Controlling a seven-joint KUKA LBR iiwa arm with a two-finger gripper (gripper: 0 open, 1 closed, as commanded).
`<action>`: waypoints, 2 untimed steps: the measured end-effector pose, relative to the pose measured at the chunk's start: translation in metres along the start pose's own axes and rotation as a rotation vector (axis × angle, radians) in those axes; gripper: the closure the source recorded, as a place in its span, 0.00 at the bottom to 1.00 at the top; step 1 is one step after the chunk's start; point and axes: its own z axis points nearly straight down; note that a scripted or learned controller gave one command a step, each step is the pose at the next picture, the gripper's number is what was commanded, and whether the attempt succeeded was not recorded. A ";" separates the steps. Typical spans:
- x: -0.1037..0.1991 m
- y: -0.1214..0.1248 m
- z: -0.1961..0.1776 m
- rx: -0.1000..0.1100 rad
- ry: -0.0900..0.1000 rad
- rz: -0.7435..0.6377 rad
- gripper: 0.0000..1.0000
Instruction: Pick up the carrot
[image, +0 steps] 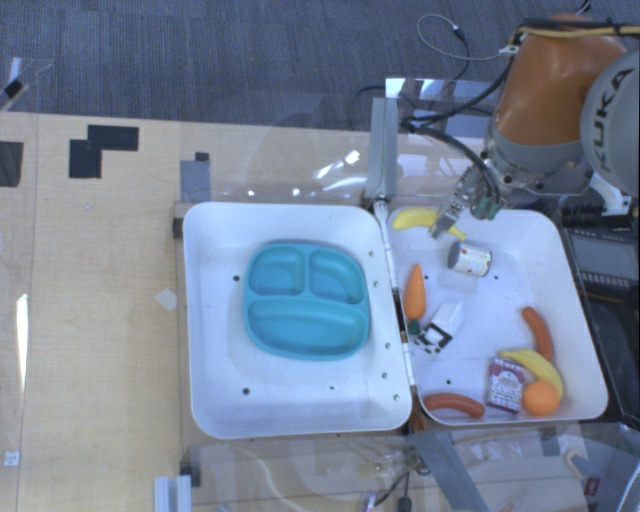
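Camera view: the carrot (415, 293) lies against the right bin's (575, 280) left wall, apart from the gripper (455, 213), hovering over the banana (418, 218), fingers seemingly spread and empty.

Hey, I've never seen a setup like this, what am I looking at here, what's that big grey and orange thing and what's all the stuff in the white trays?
It is a robot arm, seen from one camera above the bench. Its gripper hangs over the right bin, near a yellow banana and a small can; nothing shows between its fingers. The carrot it should pick lies by the bin's left wall. The left bin holds a blue divided plate.
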 end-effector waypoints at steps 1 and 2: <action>0.024 0.009 0.021 0.002 0.002 0.298 1.00; 0.108 -0.075 0.041 0.005 0.003 0.760 1.00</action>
